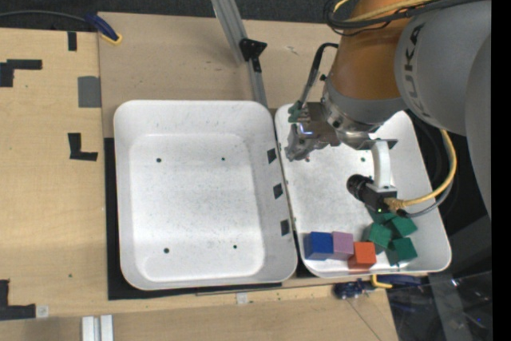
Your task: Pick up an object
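Tool over the right bin, nothing picked yet

Plainly, the job is barely under way. From the camera view above the desk (48, 172), the grey arm (447, 52) with its orange band reaches in and hangs its tool (302, 141) over the far-left part of the right bin (423, 164), close to the wall that bin shares with the left bin (128, 196). Nothing shows between the metal fingers (297, 146); whether they stand wide or narrow I cannot tell, since from above they read as one small tangle of metal.

The things to be picked lie well apart from the tool, toward the near edge of the same bin. Nearest to it along that edge is a blue block (319, 243), with a pale purple block (342, 243) touching its side and an orange block (364, 253) just beyond that. Further off again, a cluster of green blocks (393, 234) sits piled by the corner, partly under a black fitting with a yellow cable that hangs off the arm.

By my judgement, everything remains to be done: the tool has to travel across the bin floor to one of the blocks, come down around it, close and lift. The blue block looks the easiest, having open floor on the side facing the tool.
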### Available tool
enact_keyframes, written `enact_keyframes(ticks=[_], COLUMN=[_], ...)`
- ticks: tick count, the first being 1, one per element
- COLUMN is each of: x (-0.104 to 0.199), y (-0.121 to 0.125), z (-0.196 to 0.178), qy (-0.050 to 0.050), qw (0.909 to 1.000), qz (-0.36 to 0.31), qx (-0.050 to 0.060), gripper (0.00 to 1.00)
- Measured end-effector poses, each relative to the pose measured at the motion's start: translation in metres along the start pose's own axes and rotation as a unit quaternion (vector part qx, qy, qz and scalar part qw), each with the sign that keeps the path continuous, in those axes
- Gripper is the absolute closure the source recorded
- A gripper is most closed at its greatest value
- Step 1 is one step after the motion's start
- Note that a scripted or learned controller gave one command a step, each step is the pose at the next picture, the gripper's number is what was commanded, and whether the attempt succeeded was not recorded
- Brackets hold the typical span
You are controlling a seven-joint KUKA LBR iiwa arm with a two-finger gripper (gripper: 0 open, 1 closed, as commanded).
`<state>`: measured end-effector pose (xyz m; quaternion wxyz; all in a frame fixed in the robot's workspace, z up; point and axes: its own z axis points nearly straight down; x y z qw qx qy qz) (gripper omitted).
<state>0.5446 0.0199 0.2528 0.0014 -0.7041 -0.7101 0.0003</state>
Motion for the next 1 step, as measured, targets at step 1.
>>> enact_keyframes(ticks=[1], x=[0.0565], y=[-0.0082], z=[-0.0020], qy=[0.000], qw=[1.0000], qz=[0.000], qx=[0.000], gripper=[1.00])
